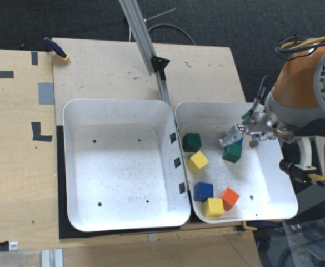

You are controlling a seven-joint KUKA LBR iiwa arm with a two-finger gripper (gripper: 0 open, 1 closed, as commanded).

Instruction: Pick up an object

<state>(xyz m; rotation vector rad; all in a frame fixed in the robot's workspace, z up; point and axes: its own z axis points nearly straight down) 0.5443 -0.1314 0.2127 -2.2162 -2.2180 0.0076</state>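
Arm: grey w/ orange band, reaching in from the right over the right bin (273, 204).
Gripper (233, 141): hanging low over the right bin's upper middle, fingers pointing left; can't tell from this angle whether it's wide, narrow or holding anything.
Green block (232, 153): sitting tilted right under the gripper tip, a blue patch showing at its top edge; contact w/ the fingers not clear.
Dark green block (191, 142): lying near the bin's left wall, well left of the gripper.
Yellow block (198, 162): resting just below the dark green one.
Blue block (203, 191): sitting lower, near the left wall.
Second yellow block (213, 207): lying by the front rim, touching the orange block (229, 197) to its right.
Left bin (73, 149): standing beside the right bin, rims touching.
Rail (137, 24): metal bar slanting down from the top toward the seam betw. the bins.
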